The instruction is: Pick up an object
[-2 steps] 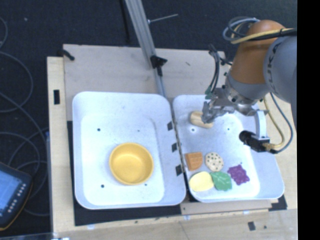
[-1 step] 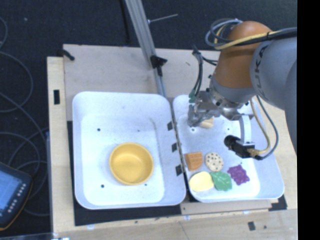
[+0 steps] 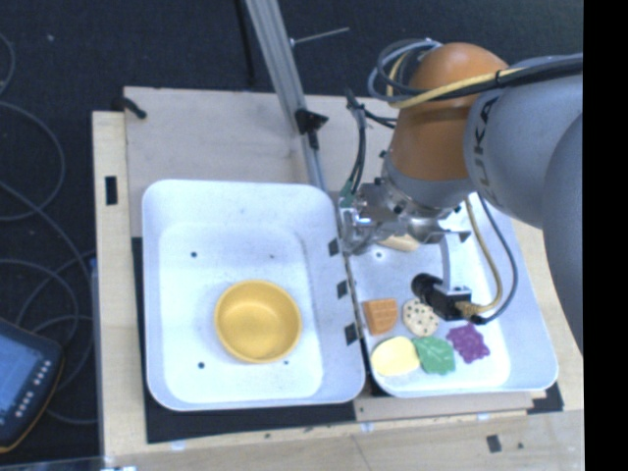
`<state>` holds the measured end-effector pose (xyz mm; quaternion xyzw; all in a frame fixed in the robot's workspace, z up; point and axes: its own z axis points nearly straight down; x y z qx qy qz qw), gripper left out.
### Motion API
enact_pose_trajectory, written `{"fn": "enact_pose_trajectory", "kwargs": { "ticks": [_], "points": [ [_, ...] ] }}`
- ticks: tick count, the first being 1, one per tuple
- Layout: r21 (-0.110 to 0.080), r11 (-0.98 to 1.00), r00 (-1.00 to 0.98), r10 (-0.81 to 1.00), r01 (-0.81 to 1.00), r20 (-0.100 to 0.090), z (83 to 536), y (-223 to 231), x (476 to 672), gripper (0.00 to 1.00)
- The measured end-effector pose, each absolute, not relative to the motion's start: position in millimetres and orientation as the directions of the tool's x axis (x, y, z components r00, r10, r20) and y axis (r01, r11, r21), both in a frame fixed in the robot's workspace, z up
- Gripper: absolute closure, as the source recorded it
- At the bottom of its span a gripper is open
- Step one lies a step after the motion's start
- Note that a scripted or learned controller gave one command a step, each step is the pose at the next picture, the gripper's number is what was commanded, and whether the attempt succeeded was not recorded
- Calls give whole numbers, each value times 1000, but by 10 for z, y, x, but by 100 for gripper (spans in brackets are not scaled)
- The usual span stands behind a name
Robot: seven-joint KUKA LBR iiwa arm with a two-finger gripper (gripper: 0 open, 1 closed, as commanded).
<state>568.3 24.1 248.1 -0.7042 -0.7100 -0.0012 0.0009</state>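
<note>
Arm reaches over right bin [image 3: 525, 361], gripper [image 3: 358, 226] low near bin's upper-left corner; finger state cannot be told. Toy foods clustered at bin's near end: orange piece [image 3: 381, 314], spotted cookie [image 3: 419, 317], yellow piece [image 3: 394, 357], green piece [image 3: 436, 354], purple grapes [image 3: 468, 342]. Yellow bowl [image 3: 257, 320] in left bin [image 3: 177, 224].
</note>
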Motion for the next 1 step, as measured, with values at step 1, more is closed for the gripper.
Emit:
{"fn": "enact_pose_trajectory", "kwargs": {
  "ticks": [1],
  "points": [
    [-1,7,-7,1000,1000,1,2419,674,5420,100]
  ]
}}
